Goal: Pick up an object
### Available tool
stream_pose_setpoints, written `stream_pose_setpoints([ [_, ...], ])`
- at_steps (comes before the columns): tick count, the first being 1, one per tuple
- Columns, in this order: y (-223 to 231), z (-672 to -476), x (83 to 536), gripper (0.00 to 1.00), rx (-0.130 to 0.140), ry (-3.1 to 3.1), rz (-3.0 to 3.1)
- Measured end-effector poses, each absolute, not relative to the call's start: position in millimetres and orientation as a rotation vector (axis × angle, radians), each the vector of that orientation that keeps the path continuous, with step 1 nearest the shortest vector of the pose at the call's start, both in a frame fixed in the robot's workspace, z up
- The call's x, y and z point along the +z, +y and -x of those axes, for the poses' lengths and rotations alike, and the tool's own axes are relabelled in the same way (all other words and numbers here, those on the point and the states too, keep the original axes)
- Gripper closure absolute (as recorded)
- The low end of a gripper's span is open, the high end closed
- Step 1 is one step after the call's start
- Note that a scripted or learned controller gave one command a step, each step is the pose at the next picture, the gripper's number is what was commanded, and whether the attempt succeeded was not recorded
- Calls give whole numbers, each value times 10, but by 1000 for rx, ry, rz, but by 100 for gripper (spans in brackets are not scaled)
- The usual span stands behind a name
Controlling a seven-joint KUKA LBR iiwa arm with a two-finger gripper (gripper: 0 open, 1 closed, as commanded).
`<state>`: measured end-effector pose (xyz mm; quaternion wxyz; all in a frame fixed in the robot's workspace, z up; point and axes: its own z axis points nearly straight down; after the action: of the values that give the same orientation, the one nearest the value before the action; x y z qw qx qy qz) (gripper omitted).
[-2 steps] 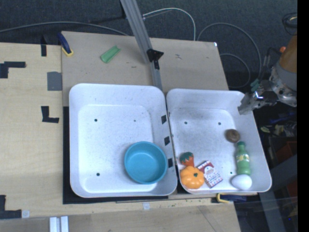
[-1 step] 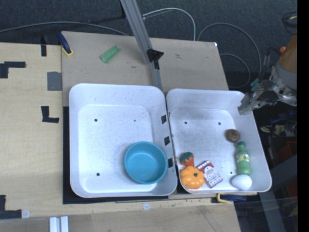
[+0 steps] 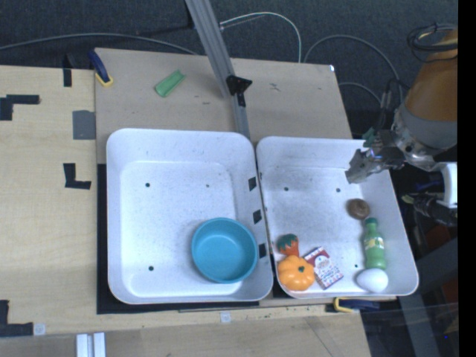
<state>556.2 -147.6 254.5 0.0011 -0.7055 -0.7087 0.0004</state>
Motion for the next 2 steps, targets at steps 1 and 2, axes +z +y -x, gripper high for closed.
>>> stream_pose_setpoints([
  [1,-924,-5537,2394,100,2,-2226,2212],
  [2,-360,-5529,2468,100,-1,-2229,2211],
])
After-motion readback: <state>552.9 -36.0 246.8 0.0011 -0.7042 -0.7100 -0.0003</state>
